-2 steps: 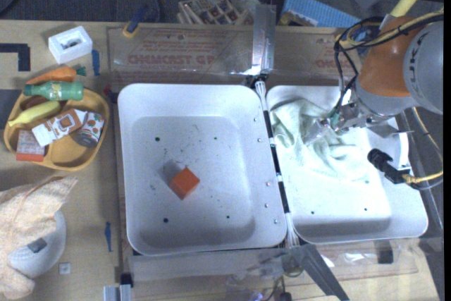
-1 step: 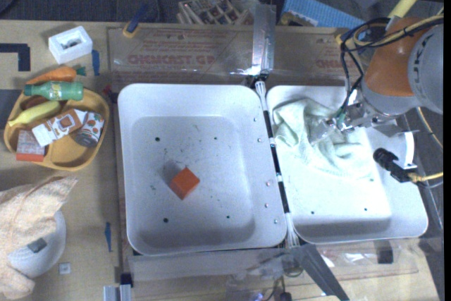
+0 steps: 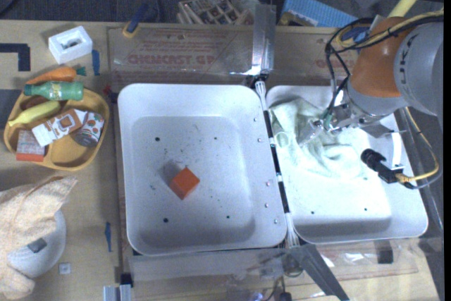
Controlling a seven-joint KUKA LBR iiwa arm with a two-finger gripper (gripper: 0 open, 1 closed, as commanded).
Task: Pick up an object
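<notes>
An orange block [image 3: 185, 182] lies in the left white bin [image 3: 141, 109], a little left of its middle. In the right bin [image 3: 402, 222] a crumpled pale green and white cloth [image 3: 310, 134] is heaped in the far left part. My gripper [image 3: 323, 125] reaches down from the grey arm with the orange band [image 3: 377, 74] and sits right on the cloth. Its fingertips are sunk among the folds, so their state is hidden.
A yellow bowl [image 3: 74, 155] with a green bottle, a banana and small packets stands left of the bins. A white box [image 3: 70, 44] lies further back. Cables and a black connector [image 3: 377, 162] hang over the right bin. Cloth bags lie at lower left.
</notes>
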